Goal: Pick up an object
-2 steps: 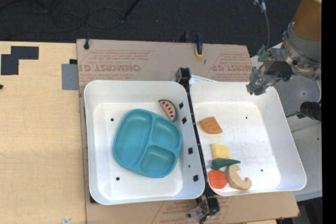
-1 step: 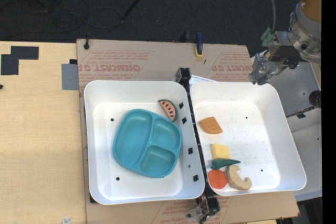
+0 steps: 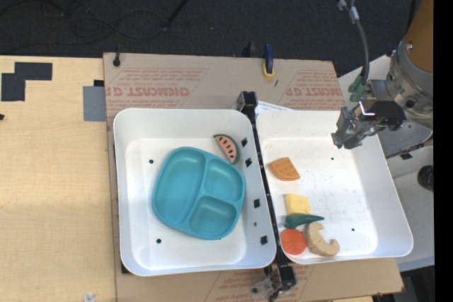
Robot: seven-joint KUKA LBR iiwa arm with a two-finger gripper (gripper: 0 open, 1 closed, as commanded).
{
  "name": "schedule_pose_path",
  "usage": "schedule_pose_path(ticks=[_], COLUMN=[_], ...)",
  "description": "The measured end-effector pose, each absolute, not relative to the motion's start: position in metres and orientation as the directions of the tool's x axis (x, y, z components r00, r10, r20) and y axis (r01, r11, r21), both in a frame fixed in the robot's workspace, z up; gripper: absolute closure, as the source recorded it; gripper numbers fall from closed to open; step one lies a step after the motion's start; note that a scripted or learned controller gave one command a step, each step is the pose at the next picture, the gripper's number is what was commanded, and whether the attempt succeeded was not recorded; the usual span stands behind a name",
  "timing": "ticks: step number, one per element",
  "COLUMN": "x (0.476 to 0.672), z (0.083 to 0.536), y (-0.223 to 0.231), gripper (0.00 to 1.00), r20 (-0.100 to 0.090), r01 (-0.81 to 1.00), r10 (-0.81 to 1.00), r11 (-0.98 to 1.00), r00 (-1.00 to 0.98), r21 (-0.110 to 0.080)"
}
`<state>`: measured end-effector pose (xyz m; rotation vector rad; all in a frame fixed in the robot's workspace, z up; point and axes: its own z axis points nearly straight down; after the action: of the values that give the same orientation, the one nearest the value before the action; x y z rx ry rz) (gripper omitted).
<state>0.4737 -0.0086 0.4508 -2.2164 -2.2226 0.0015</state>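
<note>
Gripper (image 3: 348, 136) first: from the fixed overhead camera you see it hanging over the upper right part of the right bin (image 3: 396, 223), dark and small, at the end of the grey arm (image 3: 414, 88) reaching in from the right. Nothing shows between its tips.

Your likely targets lie well apart from it, along the right bin's left side: an orange wedge (image 3: 284, 169) alone in the middle, then lower down a yellow block (image 3: 296, 204), a green piece (image 3: 304, 221), a red round piece (image 3: 293, 242) and a tan curved piece (image 3: 323, 241) crowded together.

The left bin (image 3: 134, 237) holds a blue divided plate (image 3: 199, 192) with a watermelon slice toy (image 3: 227, 147) just beside it.

These look like light, stiff plastic toy foods, probably smooth. The orange wedge seems easiest: pinch it across its flat sides.
</note>
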Motion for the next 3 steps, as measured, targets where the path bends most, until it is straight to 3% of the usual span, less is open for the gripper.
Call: schedule_pose_path(ticks=[1, 2, 3], x=[0.476, 0.475, 0.476], z=[0.542, 0.463, 0.478], y=[0.072, 0.13, 0.176], gripper=[1.0, 1.0, 1.0], r20=[0.002, -0.002, 0.0], r01=[1.0, 1.0, 1.0], r10=[1.0, 1.0, 1.0], r11=[0.009, 0.007, 0.005], r00=[-0.009, -0.007, -0.005], r21=[0.007, -0.011, -0.003])
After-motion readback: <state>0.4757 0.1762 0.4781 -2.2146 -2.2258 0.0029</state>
